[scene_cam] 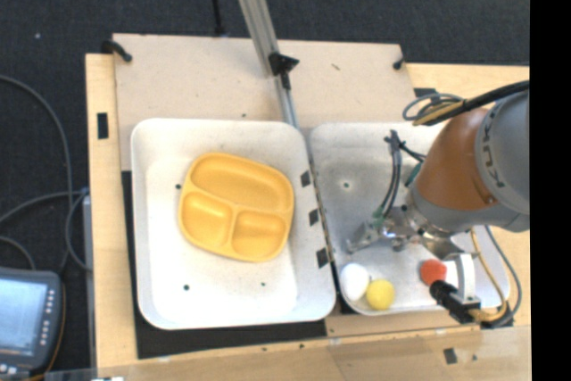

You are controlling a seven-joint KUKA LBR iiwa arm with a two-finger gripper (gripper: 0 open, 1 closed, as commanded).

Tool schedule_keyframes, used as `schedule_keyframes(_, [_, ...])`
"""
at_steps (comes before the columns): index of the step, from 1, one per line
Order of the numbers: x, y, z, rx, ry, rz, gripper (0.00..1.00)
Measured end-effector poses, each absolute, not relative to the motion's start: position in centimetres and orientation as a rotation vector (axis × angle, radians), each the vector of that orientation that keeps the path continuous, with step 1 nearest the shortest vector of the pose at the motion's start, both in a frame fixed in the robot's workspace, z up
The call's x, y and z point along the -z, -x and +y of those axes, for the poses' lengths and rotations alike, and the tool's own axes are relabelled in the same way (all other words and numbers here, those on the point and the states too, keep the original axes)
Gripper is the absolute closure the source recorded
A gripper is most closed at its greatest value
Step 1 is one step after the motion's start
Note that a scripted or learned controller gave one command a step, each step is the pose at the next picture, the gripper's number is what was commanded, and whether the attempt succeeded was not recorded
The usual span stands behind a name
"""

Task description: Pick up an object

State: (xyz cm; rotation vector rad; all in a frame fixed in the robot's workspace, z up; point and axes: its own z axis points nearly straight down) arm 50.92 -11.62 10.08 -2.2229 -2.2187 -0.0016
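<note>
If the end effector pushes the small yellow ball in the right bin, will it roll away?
Probably yes: the yellow ball looks round and smooth. It lies beside the white ball near the right bin front wall, so it would likely roll only briefly.

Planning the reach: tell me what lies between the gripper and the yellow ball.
Bare white floor of the right bin in the camera view. The gripper hangs above and left of the yellow ball; the white ball sits beside that line.

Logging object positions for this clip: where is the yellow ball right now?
The yellow ball lies in the right bin, near its front edge, touching the white ball on its left.
</note>
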Motion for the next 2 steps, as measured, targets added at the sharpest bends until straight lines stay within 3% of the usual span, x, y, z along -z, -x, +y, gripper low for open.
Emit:
schedule_keyframes(1, [-11.2,-51.1,-11.7,0.006,2.231,-2.215,1.0])
schedule_keyframes(2, [-15.9,-50.7,-12.3,0.005,2.233,-2.218,1.0])
